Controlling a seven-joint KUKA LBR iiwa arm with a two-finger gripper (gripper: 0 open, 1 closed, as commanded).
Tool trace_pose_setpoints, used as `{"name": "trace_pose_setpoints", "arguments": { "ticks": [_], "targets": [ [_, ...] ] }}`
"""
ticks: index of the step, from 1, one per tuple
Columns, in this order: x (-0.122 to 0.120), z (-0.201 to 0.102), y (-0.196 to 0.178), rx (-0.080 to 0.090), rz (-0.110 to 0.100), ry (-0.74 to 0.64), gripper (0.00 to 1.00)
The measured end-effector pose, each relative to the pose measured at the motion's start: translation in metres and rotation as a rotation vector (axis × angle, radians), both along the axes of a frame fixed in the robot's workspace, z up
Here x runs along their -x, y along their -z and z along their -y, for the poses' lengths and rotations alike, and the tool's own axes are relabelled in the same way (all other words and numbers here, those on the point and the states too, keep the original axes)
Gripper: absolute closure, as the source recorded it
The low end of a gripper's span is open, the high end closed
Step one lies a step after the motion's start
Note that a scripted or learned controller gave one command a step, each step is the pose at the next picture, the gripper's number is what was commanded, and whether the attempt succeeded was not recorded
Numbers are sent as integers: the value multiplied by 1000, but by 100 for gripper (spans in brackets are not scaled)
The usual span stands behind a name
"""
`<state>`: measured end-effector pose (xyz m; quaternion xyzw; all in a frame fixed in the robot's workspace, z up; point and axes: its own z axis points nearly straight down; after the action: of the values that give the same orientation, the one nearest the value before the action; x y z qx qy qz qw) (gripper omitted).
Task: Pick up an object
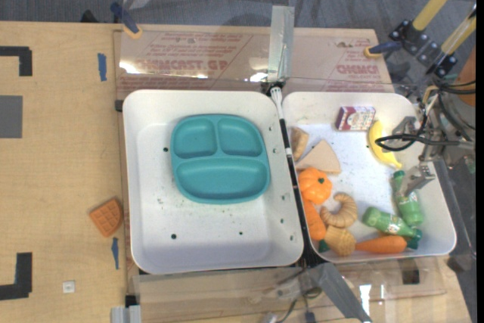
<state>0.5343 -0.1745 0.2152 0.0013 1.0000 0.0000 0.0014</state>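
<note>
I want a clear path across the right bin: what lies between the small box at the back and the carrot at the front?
In the camera view, only bare white bin floor separates the small box from the carrot; the croissant sits just left of that line.

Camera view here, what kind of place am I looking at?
Likely a robot lab's test bench: two white bins side by side, toy food such as a plastic carrot, and a gripper over the right bin.
</note>
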Motion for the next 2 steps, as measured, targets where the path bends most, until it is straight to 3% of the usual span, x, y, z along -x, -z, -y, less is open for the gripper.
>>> {"name": "trace_pose_setpoints", "arguments": {
  "ticks": [1,2],
  "targets": [
    [-21,41,63,-1,-2,137,0],
    [-30,49,126,3,8,83,0]
  ]
}}
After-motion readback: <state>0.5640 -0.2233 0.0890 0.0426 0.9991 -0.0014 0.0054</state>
